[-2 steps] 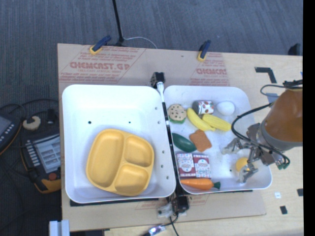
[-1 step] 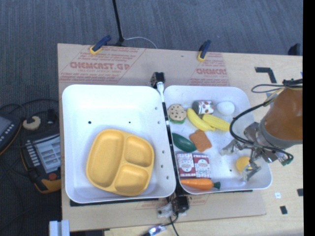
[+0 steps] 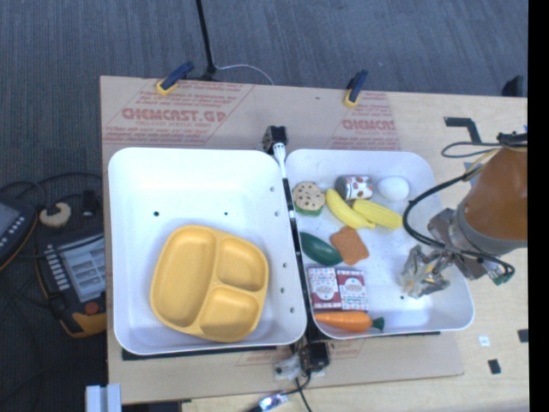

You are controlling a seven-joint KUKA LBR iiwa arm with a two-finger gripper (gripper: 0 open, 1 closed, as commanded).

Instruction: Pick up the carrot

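Orange plastic carrot [image 3: 343,321] w/ green stub lies nearest the lens, flat along the near wall of the right-hand white bin [image 3: 459,316]. That is the target, not yet lifted.

My gripper [image 3: 425,273] hangs low over bare bin floor, nothing visibly in it. Wide or narrow, can't tell; the view is too cluttered w/ metal and cable.

From me, the carrot sits toward the camera and toward the other bin, near but apart. Its stub end points my way.

Just past it, two red-and-white cardboard cartons [image 3: 336,287] stand right beside its far flank, maybe touching. Further out are an orange-brown toast-like slab [image 3: 349,245], a dark green pepper-shaped toy [image 3: 320,248] and yellow plastic bananas [image 3: 362,211]. The yellow divided plate [image 3: 210,281] in the other bin is well apart.

Risks, as I judge them:
- Carrot is pinched btwn wall and cartons, so little room. One side of me could land on the wall rim or a carton and close on air.
- I could grab a carton instead.
- Smooth tapered body may squirt out if taken near the thin end.
- Black cable [image 3: 420,204] looping by my wrist might drag.
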